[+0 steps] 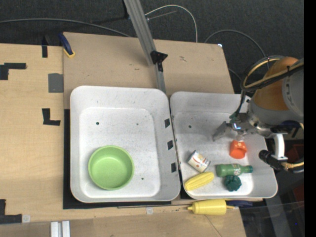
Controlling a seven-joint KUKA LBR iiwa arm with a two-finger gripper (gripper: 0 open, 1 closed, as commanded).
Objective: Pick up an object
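Observation:
The right bin point(197, 107) holds several small items. There is an orange cup-like piece point(238, 149), a small white can point(199, 161), a yellow corn cob point(199, 181), a green bottle point(233, 170) lying on its side, and a dark green lump point(232, 182). My gripper point(230, 131) hangs low over the bin's right half, just above and left of the orange piece. It is open: one grey finger point(219, 132) splays out to the left, and nothing sits between the fingers. A green bowl point(111, 168) rests in the left bin point(118, 95).
A yellow bottle-shaped toy point(210, 207) lies on the bench in front of the right bin. A slanted metal pole point(142, 26) comes down to the seam between the bins at the back. Cables loop behind the arm at the right.

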